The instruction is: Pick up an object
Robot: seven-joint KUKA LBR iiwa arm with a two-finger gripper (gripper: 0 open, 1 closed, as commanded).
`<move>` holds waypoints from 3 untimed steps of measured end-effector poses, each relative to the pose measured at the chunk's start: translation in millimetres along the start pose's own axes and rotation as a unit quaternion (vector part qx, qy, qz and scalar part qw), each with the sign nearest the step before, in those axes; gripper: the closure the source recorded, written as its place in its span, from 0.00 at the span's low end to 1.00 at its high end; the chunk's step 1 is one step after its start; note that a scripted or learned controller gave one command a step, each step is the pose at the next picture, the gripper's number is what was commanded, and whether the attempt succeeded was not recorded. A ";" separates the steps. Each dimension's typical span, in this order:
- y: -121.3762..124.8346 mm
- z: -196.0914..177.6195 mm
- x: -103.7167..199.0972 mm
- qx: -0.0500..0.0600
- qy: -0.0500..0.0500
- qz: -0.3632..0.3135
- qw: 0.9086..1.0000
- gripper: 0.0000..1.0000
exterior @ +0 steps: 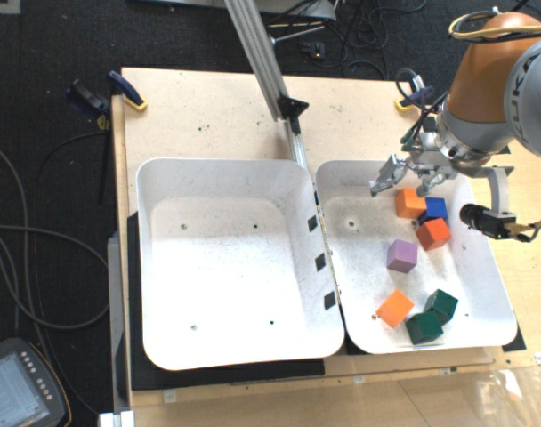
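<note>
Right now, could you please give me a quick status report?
Gripper above right white bin, nothing held. Orange cube just below. Blue cube, red-orange cube crowd it.

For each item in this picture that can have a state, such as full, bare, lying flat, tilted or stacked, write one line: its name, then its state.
left bin: holds no blocks
right bin: holds seven blocks
gripper: low over the right bin's far end, fingers spread, nothing between them
orange block: beside the blue block
purple block: lying apart
two green blocks: touching, near front edge

Arm's gripper (404, 178) open over right bin (359, 327), just beside orange block (409, 204), blue block (435, 208) adjacent
</note>
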State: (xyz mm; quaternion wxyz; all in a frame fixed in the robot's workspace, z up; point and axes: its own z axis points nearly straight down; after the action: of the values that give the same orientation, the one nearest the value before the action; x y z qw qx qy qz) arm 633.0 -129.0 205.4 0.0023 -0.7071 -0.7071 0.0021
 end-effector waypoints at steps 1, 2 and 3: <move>-4.1 63.6 -3.2 0.000 0.000 0.001 1.000 0.00; -4.5 113.2 -2.6 -0.001 0.000 0.000 1.000 0.00; -3.0 99.3 -3.0 -0.004 -0.001 0.001 1.000 1.00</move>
State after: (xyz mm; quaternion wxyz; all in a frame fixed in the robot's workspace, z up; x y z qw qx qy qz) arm 629.5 -131.9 106.1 -0.0012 -0.7075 -0.7067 -0.0006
